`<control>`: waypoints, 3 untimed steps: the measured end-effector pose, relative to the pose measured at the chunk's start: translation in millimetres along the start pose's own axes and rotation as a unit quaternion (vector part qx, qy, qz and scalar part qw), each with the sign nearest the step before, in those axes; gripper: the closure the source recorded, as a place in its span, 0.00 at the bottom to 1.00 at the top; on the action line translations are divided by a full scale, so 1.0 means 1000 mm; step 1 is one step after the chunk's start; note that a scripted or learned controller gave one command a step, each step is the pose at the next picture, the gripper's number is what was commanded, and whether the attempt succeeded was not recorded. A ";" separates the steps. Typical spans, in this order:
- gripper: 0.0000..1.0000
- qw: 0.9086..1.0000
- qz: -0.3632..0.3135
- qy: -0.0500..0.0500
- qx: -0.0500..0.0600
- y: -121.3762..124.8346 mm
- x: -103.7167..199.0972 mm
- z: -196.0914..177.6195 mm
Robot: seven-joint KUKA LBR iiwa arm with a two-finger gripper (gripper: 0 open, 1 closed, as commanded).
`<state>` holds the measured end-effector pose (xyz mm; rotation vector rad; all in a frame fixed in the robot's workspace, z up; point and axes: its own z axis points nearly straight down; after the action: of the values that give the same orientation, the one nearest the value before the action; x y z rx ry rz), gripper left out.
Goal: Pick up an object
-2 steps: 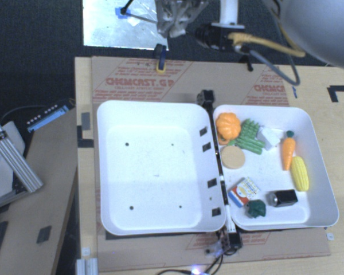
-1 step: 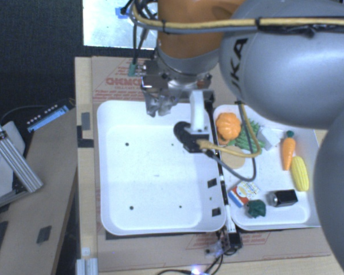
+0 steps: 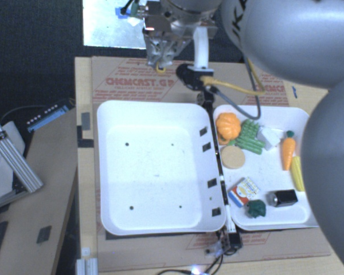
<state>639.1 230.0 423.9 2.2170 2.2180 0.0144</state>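
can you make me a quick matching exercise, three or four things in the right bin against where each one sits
Things:
1. round orange pumpkin toy
2. orange carrot toy with green top
3. dark green broccoli-like toy
4. small black box

Places:
A. near edge of the bin, just left of the black box
B. far left corner of the bin
C. near right part of the bin
D. right side, beside a yellow piece

Pairs: 1-B, 2-D, 3-A, 4-C

Pretty clearly a robotics lab: aluminium framing point(image 3: 14, 165) at 9 o'clock, loose cables point(image 3: 232, 93), cardboard-covered bench point(image 3: 137, 79) under white bins point(image 3: 155, 171).
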 end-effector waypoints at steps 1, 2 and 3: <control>1.00 1.000 -0.001 -0.004 0.014 -0.103 0.004 0.180; 1.00 1.000 -0.001 0.001 -0.005 0.003 0.003 0.050; 1.00 1.000 0.000 -0.003 0.012 -0.064 0.003 0.197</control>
<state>576.7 233.9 226.4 2.2247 2.2278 -0.0182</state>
